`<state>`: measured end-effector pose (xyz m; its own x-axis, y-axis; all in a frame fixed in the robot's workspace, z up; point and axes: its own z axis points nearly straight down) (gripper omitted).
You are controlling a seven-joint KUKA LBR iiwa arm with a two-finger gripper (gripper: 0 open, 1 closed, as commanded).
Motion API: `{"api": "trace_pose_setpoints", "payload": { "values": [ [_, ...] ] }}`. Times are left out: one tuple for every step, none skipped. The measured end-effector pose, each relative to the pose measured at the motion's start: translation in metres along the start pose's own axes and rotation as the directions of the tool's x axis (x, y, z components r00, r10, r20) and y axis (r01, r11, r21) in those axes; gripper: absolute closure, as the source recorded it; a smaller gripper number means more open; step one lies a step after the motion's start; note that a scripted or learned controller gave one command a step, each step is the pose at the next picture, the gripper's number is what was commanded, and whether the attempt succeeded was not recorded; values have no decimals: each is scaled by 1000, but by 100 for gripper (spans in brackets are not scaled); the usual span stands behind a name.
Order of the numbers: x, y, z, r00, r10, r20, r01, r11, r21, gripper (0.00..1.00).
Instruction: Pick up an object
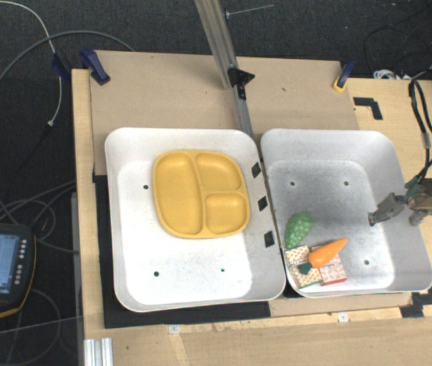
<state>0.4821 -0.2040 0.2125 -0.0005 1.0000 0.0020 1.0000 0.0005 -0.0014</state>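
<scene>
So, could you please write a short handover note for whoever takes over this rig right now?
Gripper: over the right white bin's right side, nothing visibly held.
Objects: green rounded toy, orange carrot-shaped toy and small patterned card packet clustered in that bin's near-left corner. Yellow three-compartment plastic tray lies in the left white bin.
Done: nothing picked.
Left: reach the cluster, grasp one object, lift.

A single camera hangs high above the table (200,75), looking down at a slight slant. It stands far enough back to take in both white bins: the left bin (132,280) near frame centre, the right bin (398,204) beside it, with dark floor (25,90) beyond the table's edges.
</scene>
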Motion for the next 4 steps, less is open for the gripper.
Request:
{"api": "trace_pose_setpoints", "payload": {
  "values": [
    [0, 0, 0, 1000, 0, 0, 0, 1000, 0, 0],
    [-1, 8, 47, 1000, 0, -2, 0, 1000, 5, 0],
    [3, 6, 110, 1000, 0, -2, 0, 1000, 6, 0],
    [3, 6, 121, 1000, 1, -1, -1, 1000, 3, 0]
  ]
}}
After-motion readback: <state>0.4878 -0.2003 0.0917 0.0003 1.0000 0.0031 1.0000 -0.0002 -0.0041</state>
